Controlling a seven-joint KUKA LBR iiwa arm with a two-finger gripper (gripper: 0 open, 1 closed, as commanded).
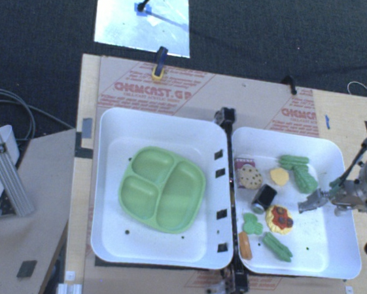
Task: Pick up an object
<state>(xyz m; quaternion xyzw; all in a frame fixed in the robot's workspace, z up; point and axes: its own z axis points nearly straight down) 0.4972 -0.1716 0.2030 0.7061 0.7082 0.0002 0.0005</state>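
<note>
near: we saw carrot point(245, 245) and green pod point(277, 247) by the right bin point(338, 259) front wall | mid: gripper point(310, 204) hovered beside pizza toy point(279, 219), nothing held, finger spread unclear to us | far: green plate point(162, 189) | risk: crowded toys, we feared a glancing miss

Robotics lab: bench w/ two white bins point(173, 125), tripod leg point(3, 168).

- Two bins sit side by side on the bench point(177, 83); the left bin point(110, 187) holds a divided plate point(163, 189).
- The right bin point(336, 253) holds scattered toy foods: a cookie point(251, 178), a can point(264, 198) beside it, a pizza slice point(280, 220) to the can's right.
- The gripper point(313, 204) hangs over the right bin, right of the pizza slice.
</note>
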